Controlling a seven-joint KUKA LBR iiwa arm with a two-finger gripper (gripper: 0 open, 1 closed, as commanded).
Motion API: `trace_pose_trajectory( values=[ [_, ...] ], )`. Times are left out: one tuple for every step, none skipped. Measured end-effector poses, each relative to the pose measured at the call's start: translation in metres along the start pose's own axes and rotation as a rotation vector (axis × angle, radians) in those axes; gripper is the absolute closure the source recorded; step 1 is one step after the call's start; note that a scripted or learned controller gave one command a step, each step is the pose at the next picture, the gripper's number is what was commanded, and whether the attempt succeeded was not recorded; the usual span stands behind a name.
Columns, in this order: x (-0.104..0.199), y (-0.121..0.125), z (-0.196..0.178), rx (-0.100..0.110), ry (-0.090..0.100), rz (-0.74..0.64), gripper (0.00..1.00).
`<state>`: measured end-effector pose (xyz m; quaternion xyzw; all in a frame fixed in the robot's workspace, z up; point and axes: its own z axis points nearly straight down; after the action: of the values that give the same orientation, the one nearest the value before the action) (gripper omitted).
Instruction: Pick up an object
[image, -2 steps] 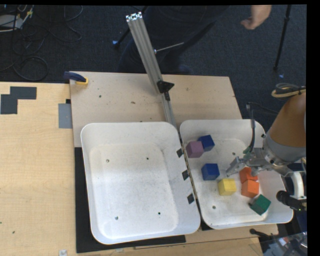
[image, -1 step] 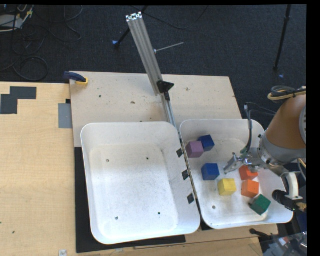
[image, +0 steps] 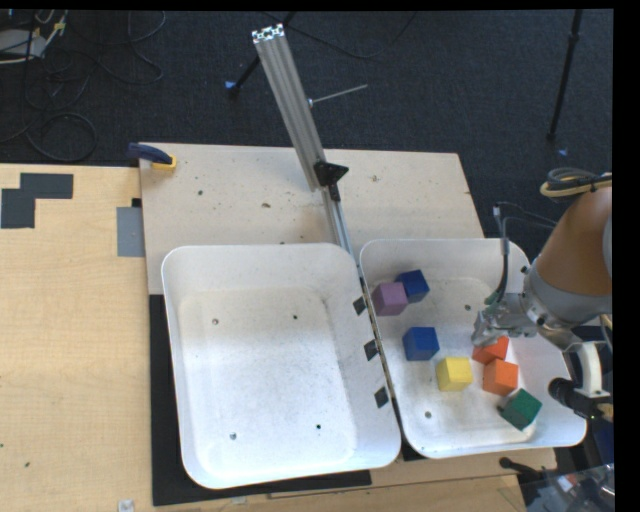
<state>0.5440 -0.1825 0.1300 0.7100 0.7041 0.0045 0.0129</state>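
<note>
Hand (image: 492, 335) low in right bin (image: 440, 440), directly over orange block (image: 490, 351); a second orange block (image: 500, 376) just nearer. Finger spread and grip: cannot tell. Yellow block (image: 454, 373) to its left.

Dark carpet (image: 430, 70) runs across the top from ten to two o'clock, strewn with black cables (image: 60, 120) at ten. A pale wooden tabletop (image: 70, 350) fills the nine o'clock side. A slanted aluminium rail (image: 292, 100) rises toward twelve.
</note>
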Motion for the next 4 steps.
trace_pose_trajectory(
  values=[
    [0.001, 0.012, -0.05, 0.022, 0.012, -0.01, 1.0],
    [0.0, 0.014, -0.103, 0.021, 0.011, -0.009, 1.0],
    [-0.001, 0.014, -0.112, 0.025, 0.012, -0.012, 1.0],
    [0.039, 0.029, -0.107, 0.026, 0.014, -0.012, 1.0]
  ],
)
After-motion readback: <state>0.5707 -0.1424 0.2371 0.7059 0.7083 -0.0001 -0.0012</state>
